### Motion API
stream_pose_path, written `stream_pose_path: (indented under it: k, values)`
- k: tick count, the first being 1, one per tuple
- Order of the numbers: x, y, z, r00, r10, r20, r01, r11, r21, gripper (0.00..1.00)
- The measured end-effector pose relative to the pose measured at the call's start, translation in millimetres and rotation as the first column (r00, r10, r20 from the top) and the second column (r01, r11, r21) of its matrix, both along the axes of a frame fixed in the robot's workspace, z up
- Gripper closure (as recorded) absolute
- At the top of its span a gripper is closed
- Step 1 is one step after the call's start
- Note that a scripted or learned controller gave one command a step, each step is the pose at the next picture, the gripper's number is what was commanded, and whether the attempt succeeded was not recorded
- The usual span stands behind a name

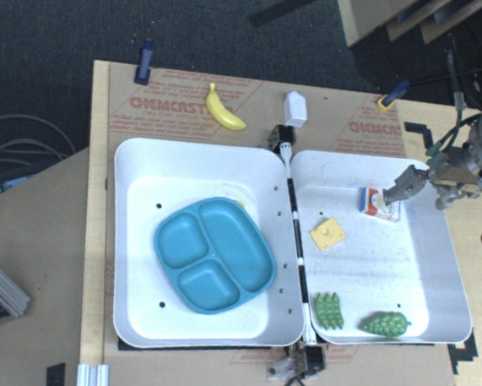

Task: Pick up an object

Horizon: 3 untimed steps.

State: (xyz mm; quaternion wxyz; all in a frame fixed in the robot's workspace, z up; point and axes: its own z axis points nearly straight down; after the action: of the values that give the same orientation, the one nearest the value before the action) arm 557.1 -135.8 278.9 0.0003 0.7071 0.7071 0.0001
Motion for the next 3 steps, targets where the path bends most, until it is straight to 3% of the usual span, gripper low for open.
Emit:
stream_pose_path:
  k: [1,2,3]
  values:
    - [48.4,-15.2,-120.8,1.000,0.000,-0.005,0.000,1.000,0.001,0.00]
    - [79.2,-53.2,-194.8,1.000,-0.001,-0.001,0.001,1.000,-0.001,0.00]
    - [110.0,-14.3,-193.7,1.000,0.001,0.002,-0.001,1.000,0.000,0.00]
